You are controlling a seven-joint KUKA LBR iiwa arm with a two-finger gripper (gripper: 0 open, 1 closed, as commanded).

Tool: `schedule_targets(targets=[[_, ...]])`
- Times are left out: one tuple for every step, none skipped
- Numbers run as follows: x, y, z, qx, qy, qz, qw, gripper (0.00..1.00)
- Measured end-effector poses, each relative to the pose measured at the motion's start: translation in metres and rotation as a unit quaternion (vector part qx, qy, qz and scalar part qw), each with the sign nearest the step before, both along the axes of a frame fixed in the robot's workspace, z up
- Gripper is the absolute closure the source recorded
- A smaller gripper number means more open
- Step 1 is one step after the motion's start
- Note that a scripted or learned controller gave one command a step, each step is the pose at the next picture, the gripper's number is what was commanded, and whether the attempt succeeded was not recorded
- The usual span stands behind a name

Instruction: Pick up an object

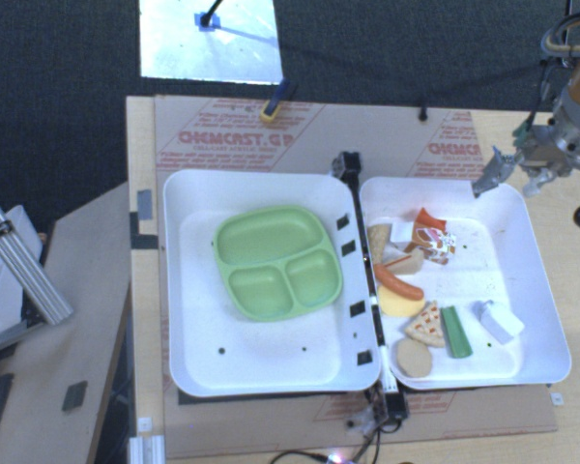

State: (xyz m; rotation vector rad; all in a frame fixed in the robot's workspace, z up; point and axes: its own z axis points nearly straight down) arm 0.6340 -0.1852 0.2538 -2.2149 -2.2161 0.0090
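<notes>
Gripper (511,170) hovers above far right corner of right bin (536,259), fingers spread, nothing between them; likely staged high to clear bin wall before descent. Candidate objects cluster along right bin's left side: sausage (398,283), pizza slice (426,326), green stick (454,332), cookie (414,358). Green divided tray (275,262) sits alone in left bin (193,356), apart from pick pile.

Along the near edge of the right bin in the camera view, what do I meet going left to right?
Round cookie → pizza slice → green stick → white block.
</notes>
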Motion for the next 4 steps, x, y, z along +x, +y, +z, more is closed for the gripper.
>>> schedule_targets(targets=[[0.002,0.001,0.008,-0.0013,-0.006,0.001,1.0,0.0],[0.01,-0.006,-0.046,-0.0013,-0.005,0.001,1.0,0.0],[0.004,-0.004,-0.089,-0.0012,-0.005,0.0,1.0,0.0],[0.015,-0.001,-0.14,-0.0012,-0.005,0.003,1.0,0.0]])
